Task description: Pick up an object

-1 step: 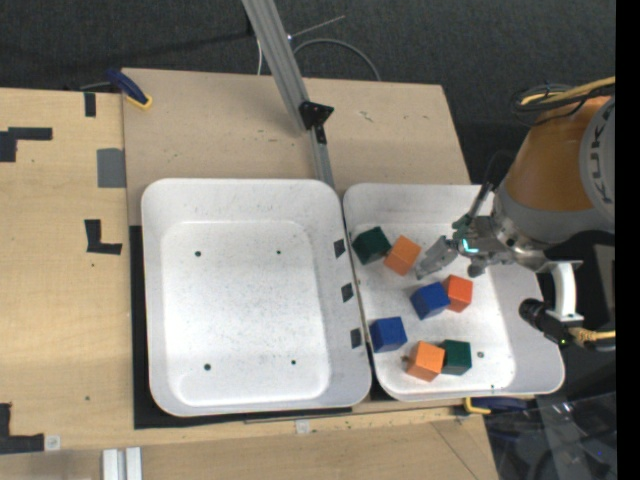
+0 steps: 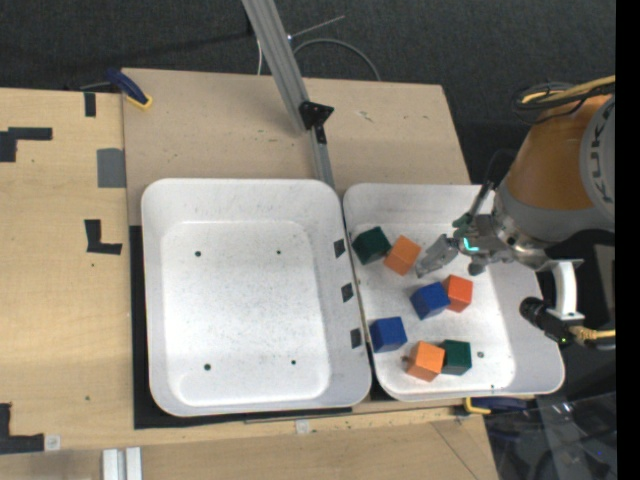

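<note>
Bench: pale wooden board [image 2: 250, 118], scuffed, with black tape marks and a grey patch near the left edge, plus a blue-and-yellow clamp [image 2: 130, 88] at the upper left corner. Dark carpet-like floor lies beyond the board at top. A slanted metal pole [image 2: 280, 48] crosses from the top toward the gap between the bins.

Left bin [image 2: 160, 268]: white, speckled.

Right bin [image 2: 520, 368] holds seven blocks: a dark green block [image 2: 371, 244] touching an orange block [image 2: 402, 255] near the top; a blue block [image 2: 429, 299] touching an orange-red block [image 2: 459, 292] mid-bin; a second blue block [image 2: 388, 332] by the left wall; an orange block [image 2: 426, 359] against a green block [image 2: 456, 356] at the bottom.

Arm enters from the right. Gripper [image 2: 440, 255] sits low over the right bin, just right of the upper orange block. Grip state: cannot tell. No block visible between them.
</note>
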Robot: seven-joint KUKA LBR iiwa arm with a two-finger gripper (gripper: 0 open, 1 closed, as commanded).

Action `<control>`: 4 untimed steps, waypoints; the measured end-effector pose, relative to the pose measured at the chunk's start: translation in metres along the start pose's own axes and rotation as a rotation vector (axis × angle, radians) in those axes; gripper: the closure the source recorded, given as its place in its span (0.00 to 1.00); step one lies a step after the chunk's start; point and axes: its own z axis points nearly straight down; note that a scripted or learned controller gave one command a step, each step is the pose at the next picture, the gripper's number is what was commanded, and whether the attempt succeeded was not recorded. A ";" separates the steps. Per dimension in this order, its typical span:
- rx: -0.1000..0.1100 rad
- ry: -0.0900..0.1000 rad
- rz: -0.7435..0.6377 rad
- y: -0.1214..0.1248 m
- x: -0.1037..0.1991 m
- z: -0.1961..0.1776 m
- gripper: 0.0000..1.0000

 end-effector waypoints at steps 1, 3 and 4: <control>0.004 0.000 0.000 -0.003 0.008 0.047 0.00; -0.021 -0.006 -0.002 0.003 0.007 0.066 1.00; -0.005 -0.002 0.000 0.013 0.006 0.013 1.00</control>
